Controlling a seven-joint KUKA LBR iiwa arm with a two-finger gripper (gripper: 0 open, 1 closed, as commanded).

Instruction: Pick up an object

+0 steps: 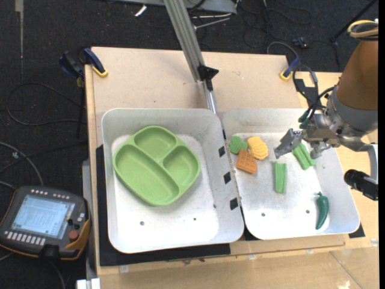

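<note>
Gripper (302, 142) hangs low over the upper right part of the right bin (289, 224), coming in from your right on the grey arm (355, 116) with its orange band (364, 71). You can't tell from this slanted view whether it is spread or pressed together, and you can't tell whether it has anything pinched. Closest thing to it is a short light-green block (304, 157), lying tilted just beside and below the gripper, maybe touching it; contact isn't clear. Left of that, a longer light-green stick (280, 177) lies nearly upright on the bin floor, apart from the gripper. Further left you have a tight cluster near the bin's left wall: a yellow corn-like piece (258, 147), an orange waffle piece (246, 161) touching it from below, and a small green chunk (238, 144) just beside both. A dark green pepper (322, 211) sits alone toward the bin's lower right corner, well apart from the rest. The left bin (120, 233) holds a green divided plate (156, 164) with three compartments, lying flat. A slanted metal pole (186, 29) runs down to the gap between the bins. Blue and yellow clamps (91, 61) grip the bench's far corners. A teach pendant (42, 218) lies on the floor at lower left.
</note>
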